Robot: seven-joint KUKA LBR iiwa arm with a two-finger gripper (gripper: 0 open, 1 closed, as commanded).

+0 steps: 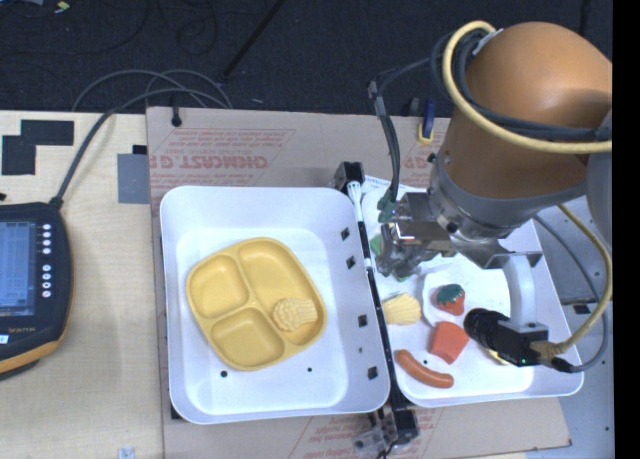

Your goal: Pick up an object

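Clutter is the risk we see: the jaws (400,247) hang low at the right bin's (560,382) left wall, and we cannot tell how wide they stand or whether they grip anything. Pickable things lie just beside them: a soft yellow wedge (402,309), a smooth sausage (424,369), an orange block (449,341). Rounded plastic may slip. Corn (294,314) sits in the yellow tray (225,292), left bin (190,217).

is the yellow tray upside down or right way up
Right way up: the yellow tray shows its three open compartments facing up, and a corn piece lies in one.
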